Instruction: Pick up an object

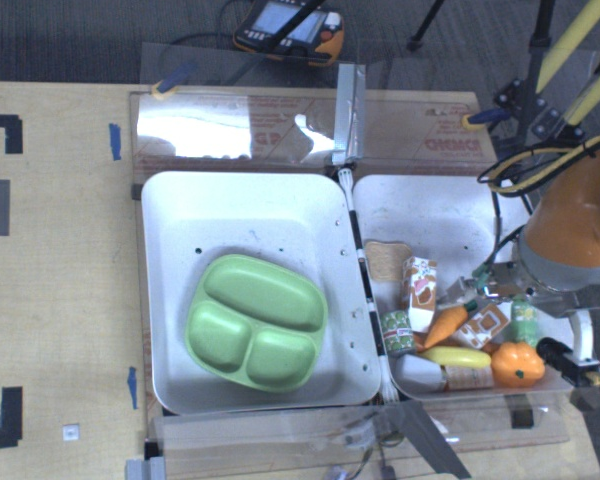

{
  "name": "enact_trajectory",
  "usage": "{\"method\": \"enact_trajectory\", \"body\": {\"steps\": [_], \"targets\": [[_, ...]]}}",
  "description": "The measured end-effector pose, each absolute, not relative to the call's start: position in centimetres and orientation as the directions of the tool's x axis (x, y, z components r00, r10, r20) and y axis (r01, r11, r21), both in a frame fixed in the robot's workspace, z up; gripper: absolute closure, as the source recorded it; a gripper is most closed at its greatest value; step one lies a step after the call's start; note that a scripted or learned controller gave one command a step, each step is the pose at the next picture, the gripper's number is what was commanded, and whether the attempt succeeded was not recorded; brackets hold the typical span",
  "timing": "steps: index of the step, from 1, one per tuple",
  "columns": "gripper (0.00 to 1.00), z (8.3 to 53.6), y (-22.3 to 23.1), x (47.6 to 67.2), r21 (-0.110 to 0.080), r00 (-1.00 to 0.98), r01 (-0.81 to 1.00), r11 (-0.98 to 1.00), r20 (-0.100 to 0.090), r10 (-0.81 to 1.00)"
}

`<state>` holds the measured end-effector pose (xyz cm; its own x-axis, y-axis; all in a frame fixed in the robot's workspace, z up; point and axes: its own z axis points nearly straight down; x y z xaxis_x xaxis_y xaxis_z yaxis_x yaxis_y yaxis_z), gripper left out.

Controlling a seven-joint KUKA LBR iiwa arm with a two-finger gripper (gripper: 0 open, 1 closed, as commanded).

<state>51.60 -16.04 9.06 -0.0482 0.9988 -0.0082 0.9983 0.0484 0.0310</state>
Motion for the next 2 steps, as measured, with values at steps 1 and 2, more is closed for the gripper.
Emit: {"method": "enact_trajectory", "body": {"steps": [1,2], "targets": [[0.00,10.0,-12.2,50.1,0.070,-0.139,0.988,0.141,-0.030,0.990],[0.00,18.3,-7.5,49.5,0.000,-0.237,0.972,0.237,0.000,0.972]]}}
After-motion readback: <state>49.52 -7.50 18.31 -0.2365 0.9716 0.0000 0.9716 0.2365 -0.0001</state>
